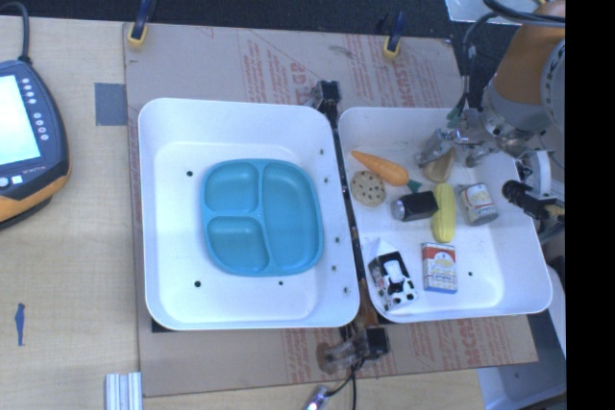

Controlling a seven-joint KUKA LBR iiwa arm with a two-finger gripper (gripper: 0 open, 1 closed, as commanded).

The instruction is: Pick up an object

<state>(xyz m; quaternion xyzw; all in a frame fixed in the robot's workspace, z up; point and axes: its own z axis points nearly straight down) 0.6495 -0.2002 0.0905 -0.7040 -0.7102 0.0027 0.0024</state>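
Your gripper (444, 149), fingers apart, sits at the right bin's (519, 298) twelve o'clock; drop squarely over the tan piece (438, 168).

One fixed camera looks down at a slant from above on both bins (154, 206) and the bench (77, 302).

Both bins look like smooth white plastic: the left bin (154, 206) holds a matt blue plastic divided plate (261, 216), and the right bin (524, 288) holds a glossy yellow corn cob (444, 212) and a shiny metal tin (478, 204). Under them lies dull brown cardboard (240, 62) on the bench's pale wood (67, 302). The gripper (452, 141) looks like bare grey metal.
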